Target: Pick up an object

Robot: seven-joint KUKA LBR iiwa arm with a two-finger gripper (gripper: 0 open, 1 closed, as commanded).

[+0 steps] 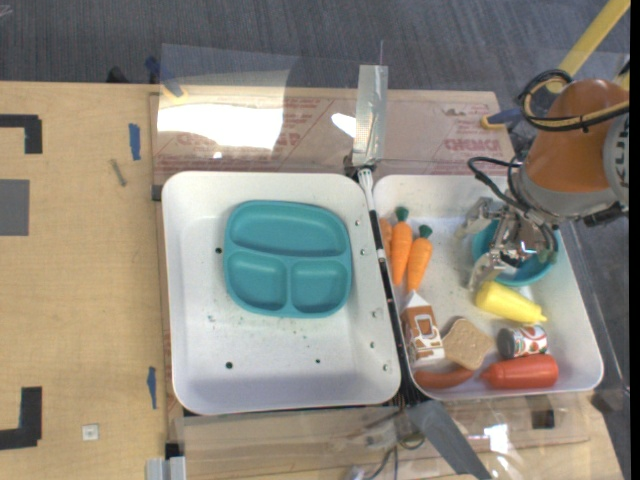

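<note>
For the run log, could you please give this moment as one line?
end effector: over teal bowl, right bin | grasp: unconfirmed

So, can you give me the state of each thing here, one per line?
Divided plate: upright, in the left bin.
Carrots: lying side by side, right bin.
Blue bowl: upright, under the gripper.
Gripper: low over the bowl.
Yellow piece: lying flat.
Bread slice: lying flat.

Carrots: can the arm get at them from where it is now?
Probably yes. The carrots lie uncovered by the right bin's left wall, nothing stacked on them. The pincer hangs over a teal bowl in that bin.
</note>
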